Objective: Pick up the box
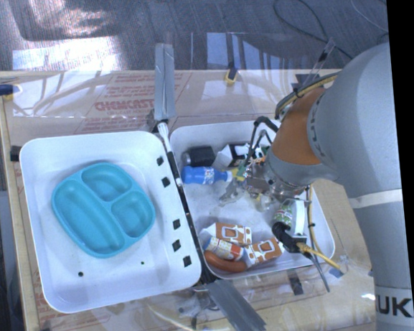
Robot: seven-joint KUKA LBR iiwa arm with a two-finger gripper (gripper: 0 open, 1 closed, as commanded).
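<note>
the box (241, 242), white with orange-brown panels, lies flat at the near edge of the right bin (322, 248), which serves here as the landmark. it seems to rest partly on a reddish, sausage-shaped item (224, 263) tucked against that bin's near wall. towards the bin's far-left corner sit a blue bottle (202, 174) and, just beyond it, a dark block (200, 155). the left bin (48, 283), touching the right bin's left wall, carries a turquoise divided plate (104, 208).

the gripper (246, 182) hangs over the middle of the right bin, between the bottle and the box, with nothing visibly between its parts. whether it is released or clenched i cannot tell; the metal there is a tangle of wires and glare.

the step in hand looks like the approach, with the grasp not yet made. to do it well, the gripper needs to travel towards the bin's near wall until it sits squarely above the box, then turn so it spans the box's shorter side. the box lies at a slant and on an uneven base, so a straight, slow descent should keep it from tipping or skidding. the near wall leaves little room, so a grip nearer the box's inner end seems safer. a small lift first would show whether the hold is true.
</note>
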